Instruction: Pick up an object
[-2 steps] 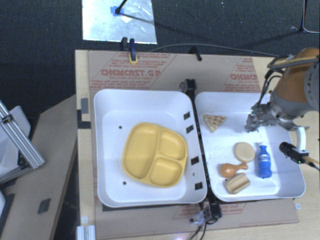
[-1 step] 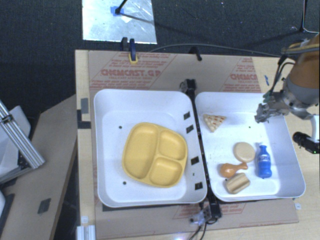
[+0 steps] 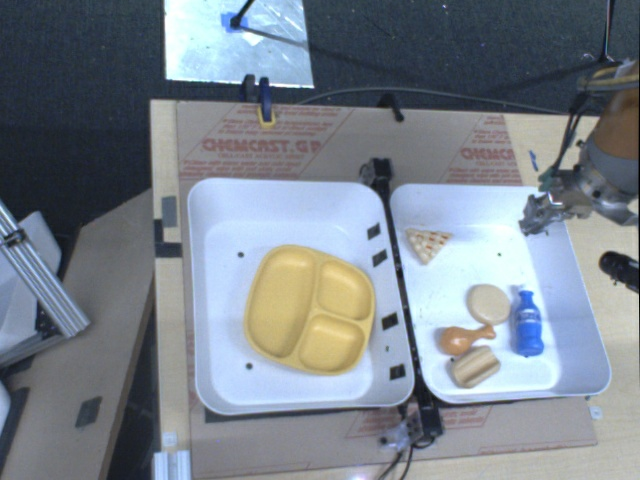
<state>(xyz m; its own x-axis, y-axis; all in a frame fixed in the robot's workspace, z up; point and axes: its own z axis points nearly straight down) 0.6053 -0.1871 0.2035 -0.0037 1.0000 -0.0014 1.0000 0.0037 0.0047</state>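
The claw [image 3: 538, 213] hangs over the upper right corner of the right bin [image 3: 580, 298], at the end of the grey arm [image 3: 612, 158] that comes in from the right side. It is small and a little blurred, so I cannot tell if it is apart or together, and nothing is seen inside it.

The things to pick are all in the right bin. A triangular slice [image 3: 428, 242], pale with a reddish grid pattern, lies near the upper left part of the bin, close to the divider between the two bins. In the lower part there is a group: a round beige piece [image 3: 488, 303], just beside it a small blue bottle [image 3: 527, 323] with a white label whose writing is too small to read, an orange drumstick-shaped toy [image 3: 464, 340] below the beige piece, and a tan bread-like roll [image 3: 474, 367] just under the drumstick. These four are well apart from the claw.

The left bin [image 3: 215, 268] holds a yellow tray [image 3: 310, 309] with three compartments, lying a little turned.

Under the bins, the surface [image 3: 330, 133] is covered with a brown sheet that bears red printed letters, "CHEMCAST GP", which appear more than once. A blue and yellow clamp [image 3: 262, 98] grips its far edge.
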